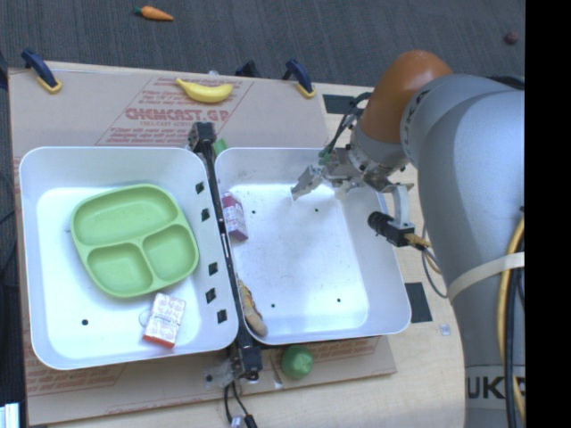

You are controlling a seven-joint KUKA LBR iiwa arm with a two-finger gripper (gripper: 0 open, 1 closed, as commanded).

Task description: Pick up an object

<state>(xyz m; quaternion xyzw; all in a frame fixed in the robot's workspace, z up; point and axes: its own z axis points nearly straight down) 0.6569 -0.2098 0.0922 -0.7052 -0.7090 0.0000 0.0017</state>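
Left of claw [308, 184]: pink packet [233, 217], apart.

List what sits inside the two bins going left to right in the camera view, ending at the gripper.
Green divided plate → small red-and-white box → pink-and-white packet at the right bin's left wall → gripper over the right bin's far side.
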